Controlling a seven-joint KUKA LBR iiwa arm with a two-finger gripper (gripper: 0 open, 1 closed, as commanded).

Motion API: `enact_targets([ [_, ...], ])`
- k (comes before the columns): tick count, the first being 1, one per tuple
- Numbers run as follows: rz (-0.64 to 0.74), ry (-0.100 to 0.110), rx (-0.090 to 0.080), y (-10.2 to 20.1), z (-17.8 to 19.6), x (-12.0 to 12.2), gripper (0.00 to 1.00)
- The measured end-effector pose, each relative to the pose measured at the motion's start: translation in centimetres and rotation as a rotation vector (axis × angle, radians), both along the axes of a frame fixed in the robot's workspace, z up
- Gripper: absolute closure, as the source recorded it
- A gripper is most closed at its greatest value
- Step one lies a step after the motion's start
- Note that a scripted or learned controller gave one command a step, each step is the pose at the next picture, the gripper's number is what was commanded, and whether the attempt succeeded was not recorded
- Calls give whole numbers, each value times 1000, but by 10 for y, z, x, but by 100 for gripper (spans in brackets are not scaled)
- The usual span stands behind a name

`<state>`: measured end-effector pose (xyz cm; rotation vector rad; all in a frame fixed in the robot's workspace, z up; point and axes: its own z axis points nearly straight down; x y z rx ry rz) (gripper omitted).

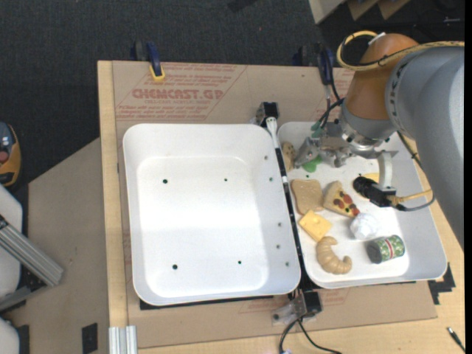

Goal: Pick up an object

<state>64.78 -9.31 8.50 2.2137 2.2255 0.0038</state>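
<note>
Right bin [428, 264] is holding one croissant [333, 255], one cheese wedge [316, 225], one bread slice [307, 194], one pizza slice [340, 199], one white ball [363, 226] and one green can [386, 248], while the gripper [324, 152], its state not discernible, is hovering over the far end beside a green item [310, 165].

Two white bins [199, 142], one croissant [333, 256], one cheese wedge [316, 226], one pizza slice [339, 199], one can [386, 248]

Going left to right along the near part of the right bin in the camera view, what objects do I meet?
Cheese wedge → croissant → white ball → green can.
</note>
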Motion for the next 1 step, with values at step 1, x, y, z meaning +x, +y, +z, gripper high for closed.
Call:
enact_targets([
  [1,-4,-1,-1,-3,11,-1,100],
])
